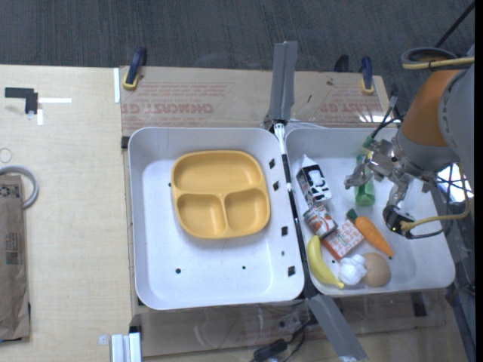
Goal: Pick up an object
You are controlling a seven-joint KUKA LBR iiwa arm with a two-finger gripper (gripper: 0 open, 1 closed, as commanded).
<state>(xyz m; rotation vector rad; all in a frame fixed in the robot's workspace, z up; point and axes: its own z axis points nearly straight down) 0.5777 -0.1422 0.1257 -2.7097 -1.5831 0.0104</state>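
Note:
My gripper [373, 188] hangs over the right bin [434, 274], near its right side. Its fingers are spread open, one [354, 179] to the left and one [395, 200] to the right. A small green bottle [365, 194] lies between and below them; I cannot tell whether they touch it. An orange carrot [373, 234] lies just below the gripper. Further left and toward the front are a black-and-white packet [313, 185], a red can [318, 221], a red box [343, 240], a banana [321, 262], a white lump [352, 269] and a tan ball [376, 271].
The left bin [151, 277] holds a yellow divided plate [220, 193]. A grey divider [283, 81] stands between the bins at the back. Blue clamps [136, 66] hold the cardboard behind. Black cables [411, 228] hang off the wrist over the right bin's edge.

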